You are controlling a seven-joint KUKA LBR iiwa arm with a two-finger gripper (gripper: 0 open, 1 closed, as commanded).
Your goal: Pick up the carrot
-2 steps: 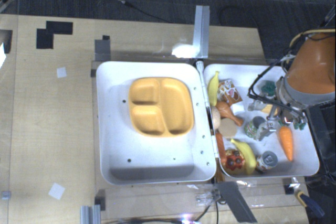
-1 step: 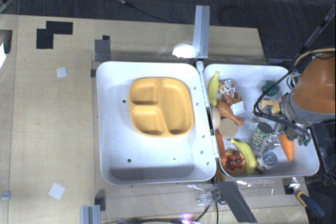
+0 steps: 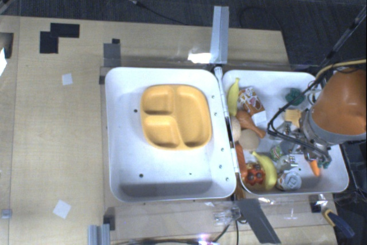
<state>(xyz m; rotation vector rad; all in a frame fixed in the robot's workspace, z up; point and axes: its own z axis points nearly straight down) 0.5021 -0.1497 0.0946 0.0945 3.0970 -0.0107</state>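
Observation:
In the right bin [image 3: 338, 183], a small orange carrot [image 3: 314, 167] lies near the front right corner, partly hidden under the arm's wrist. My gripper [image 3: 295, 152] hangs low over the bin's clutter just left of the carrot, wrapped in black cables. The arm's orange band [image 3: 343, 101] looms above it. Whether the gripper touches the carrot cannot be seen.
The right bin also holds two bananas [image 3: 233, 97] [image 3: 265, 163], a long orange-brown piece [image 3: 250, 123], a beige ball [image 3: 249, 139], red fruit [image 3: 254, 175], a teal item [image 3: 295, 96] and a grey round thing [image 3: 288, 181]. A yellow divided plate [image 3: 175, 116] sits in the left bin [image 3: 123, 169].

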